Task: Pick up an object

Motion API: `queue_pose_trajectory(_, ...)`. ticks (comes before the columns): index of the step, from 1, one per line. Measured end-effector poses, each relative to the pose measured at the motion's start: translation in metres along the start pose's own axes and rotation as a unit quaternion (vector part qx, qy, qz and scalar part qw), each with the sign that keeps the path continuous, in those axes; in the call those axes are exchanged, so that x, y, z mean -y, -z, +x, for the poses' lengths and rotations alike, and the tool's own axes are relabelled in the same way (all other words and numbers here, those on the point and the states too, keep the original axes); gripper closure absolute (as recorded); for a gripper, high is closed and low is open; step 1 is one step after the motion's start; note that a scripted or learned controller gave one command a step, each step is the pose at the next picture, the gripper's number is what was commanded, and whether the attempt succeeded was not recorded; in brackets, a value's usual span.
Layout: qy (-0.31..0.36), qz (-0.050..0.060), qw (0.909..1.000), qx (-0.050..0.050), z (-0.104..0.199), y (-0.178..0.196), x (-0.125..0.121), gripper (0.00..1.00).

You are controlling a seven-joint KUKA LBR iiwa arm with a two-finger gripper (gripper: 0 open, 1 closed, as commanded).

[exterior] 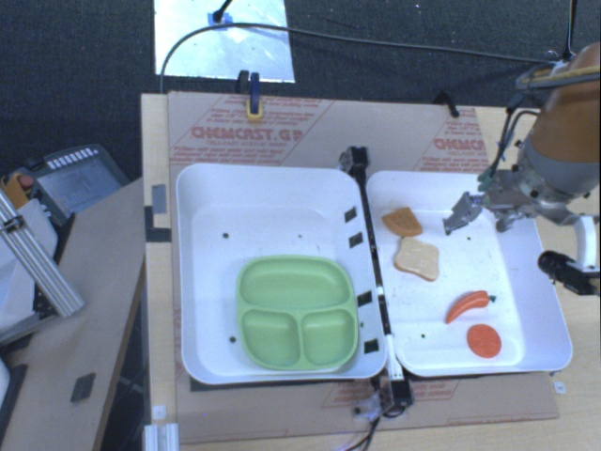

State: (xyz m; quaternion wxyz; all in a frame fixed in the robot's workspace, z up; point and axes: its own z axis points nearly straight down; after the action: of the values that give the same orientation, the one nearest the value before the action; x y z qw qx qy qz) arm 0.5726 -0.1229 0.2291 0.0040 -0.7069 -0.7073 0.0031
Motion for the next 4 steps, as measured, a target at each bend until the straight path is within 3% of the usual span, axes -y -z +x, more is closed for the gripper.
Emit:
queue_pose_trajectory(1,0.001,-0.006,1.0000,0.001,0.000,0.006,-0.002,0.00)
queue_pose_trajectory(4,0.000,-0.006,1.0000,0.001,-0.007,-0.140,0.003,0.00)
